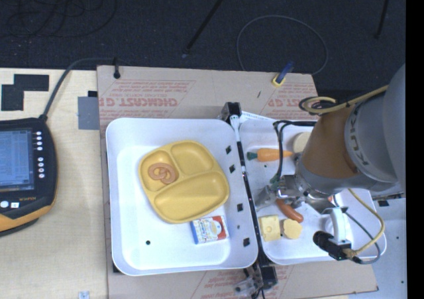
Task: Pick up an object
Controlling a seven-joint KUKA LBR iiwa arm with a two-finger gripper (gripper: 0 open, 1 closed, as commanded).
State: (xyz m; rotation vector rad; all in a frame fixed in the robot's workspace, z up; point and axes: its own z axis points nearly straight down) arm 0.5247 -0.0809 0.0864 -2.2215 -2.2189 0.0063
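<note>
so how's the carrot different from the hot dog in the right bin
The carrot is orange with a green tip and lies level across the view; the hot dog is reddish brown and lies at a slant. The carrot sits at the far end of the right bin, apart from the arm; the hot dog lies nearer, just under the wrist. Both are small, long toy foods.

Place: robotics lab
Arm: grey industrial arm (pixel 371 138) reaching in from the right
Control: teach pendant (pixel 23 168) at left
Counter: two white bins (pixel 126 158) on printed cardboard (pixel 172 95)
Floor: dark carpet, loose cables (pixel 285 32) at far side
</note>
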